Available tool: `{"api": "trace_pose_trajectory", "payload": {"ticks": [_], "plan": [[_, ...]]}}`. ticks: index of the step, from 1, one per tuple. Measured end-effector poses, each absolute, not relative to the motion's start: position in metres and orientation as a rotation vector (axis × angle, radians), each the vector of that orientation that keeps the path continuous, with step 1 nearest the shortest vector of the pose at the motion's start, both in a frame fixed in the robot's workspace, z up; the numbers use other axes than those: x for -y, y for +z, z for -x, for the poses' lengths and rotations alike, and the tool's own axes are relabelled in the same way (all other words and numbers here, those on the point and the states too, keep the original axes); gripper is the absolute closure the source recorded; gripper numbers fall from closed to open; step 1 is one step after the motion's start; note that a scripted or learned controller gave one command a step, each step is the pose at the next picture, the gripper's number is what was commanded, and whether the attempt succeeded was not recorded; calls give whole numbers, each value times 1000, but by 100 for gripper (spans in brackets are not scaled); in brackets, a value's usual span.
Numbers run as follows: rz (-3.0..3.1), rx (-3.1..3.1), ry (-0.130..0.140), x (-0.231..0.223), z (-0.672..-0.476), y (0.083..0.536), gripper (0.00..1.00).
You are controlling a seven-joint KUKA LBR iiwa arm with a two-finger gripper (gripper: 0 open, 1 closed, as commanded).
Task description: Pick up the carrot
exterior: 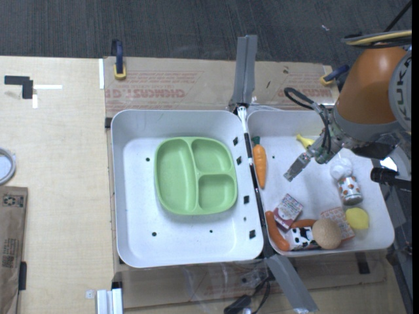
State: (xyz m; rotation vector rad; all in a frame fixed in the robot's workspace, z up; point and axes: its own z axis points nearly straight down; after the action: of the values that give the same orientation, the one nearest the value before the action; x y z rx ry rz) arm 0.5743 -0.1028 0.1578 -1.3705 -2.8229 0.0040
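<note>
against the right bin's point(386, 237) left wall, near its top corner: carrot point(260, 165), untouched | our gripper point(296, 168) hovers to the carrot's right, apart from it | grip state: we cannot tell | reach, grasp and lift all remain

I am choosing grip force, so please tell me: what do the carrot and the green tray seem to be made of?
The carrot looks like smooth moulded plastic, probably a toy: even orange with a slight sheen. The green tray seems matte plastic, one uniform pale colour with rounded moulded compartments. Neither material is certain from this view.
</note>
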Motion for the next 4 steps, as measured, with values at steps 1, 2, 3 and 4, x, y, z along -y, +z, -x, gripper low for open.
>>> {"api": "trace_pose_trajectory", "payload": {"ticks": [1, 2, 3, 4], "plan": [[1370, 2823, 4, 103, -574, 158, 0], [1020, 2966, 3, 5, -537, 188, 0], [365, 3116, -1, 18, -502, 189, 0], [1103, 2937, 4, 13, -552, 188, 0]]}}
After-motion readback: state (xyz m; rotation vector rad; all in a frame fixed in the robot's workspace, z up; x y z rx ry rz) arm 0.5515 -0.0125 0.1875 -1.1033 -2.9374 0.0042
